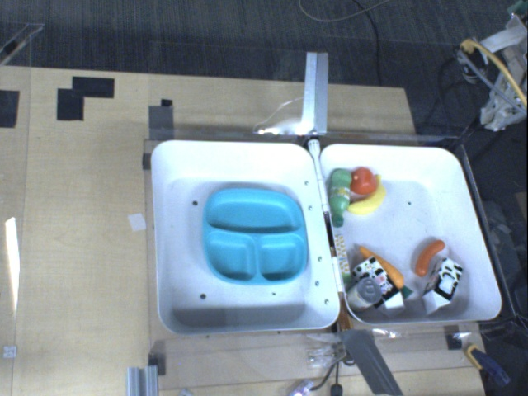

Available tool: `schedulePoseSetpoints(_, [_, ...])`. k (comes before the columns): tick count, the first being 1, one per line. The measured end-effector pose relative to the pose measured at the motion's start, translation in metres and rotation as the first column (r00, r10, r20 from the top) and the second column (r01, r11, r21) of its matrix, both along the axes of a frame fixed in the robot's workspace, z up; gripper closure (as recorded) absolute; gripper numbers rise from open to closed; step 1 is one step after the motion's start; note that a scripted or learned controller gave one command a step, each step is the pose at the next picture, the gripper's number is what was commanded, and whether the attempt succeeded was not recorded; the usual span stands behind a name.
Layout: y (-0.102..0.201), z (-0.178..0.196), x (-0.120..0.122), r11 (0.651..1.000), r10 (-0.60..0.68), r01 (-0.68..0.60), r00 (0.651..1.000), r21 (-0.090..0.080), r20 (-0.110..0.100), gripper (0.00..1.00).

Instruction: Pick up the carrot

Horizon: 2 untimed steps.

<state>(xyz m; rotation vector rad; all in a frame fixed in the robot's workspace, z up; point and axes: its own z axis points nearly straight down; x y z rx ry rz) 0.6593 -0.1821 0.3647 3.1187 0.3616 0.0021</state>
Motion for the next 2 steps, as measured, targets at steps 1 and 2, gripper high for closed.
schedulePoseSetpoints(1, [-0.022, 0.053, 0.002, 1.0, -0.017, 0.017, 1.0, 0.0, 0.0, 1.0])
schedulePoseSetpoints(2, [-0.022, 0.023, 0.004, 1.0, -0.015, 0.015, 1.0, 0.001, -0.005, 1.0])
